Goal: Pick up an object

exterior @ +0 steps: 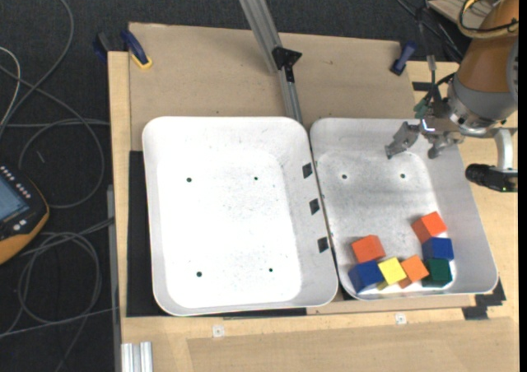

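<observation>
End effector [420,138]: fingers spread, empty, at right bin's [482,234] far edge;
Blocks [401,259]: clustered at bin's near corner;
Advice: descend over orange block [428,225], the least crowded.

Coloured blocks [402,259] clustered, right bin's [362,156] near corner

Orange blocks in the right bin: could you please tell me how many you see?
3: one orange block left, one up right, one beside the yellow block; others may hide.

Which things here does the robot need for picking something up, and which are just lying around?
For the job: gripper; right bin; coloured blocks heaped in its near corner, with a yellow block among them.

Just lying around: left bin; blue clamps; cables on the floor.
</observation>
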